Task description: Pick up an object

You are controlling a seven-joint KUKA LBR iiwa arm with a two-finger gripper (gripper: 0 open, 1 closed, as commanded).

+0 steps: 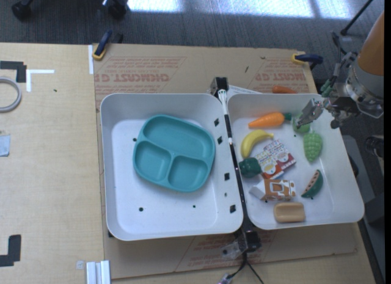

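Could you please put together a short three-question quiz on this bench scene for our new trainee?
1. True or false: the teal divided plate lies in the left bin.
2. Which item lies nearest the end effector? A) bread roll B) carrot C) watermelon slice
3. Fill in: the banana lies in the ____ bin.

Key
1. True.
2. B; the carrot sits at the far side of the right bin, close to the end effector.
3. Right.
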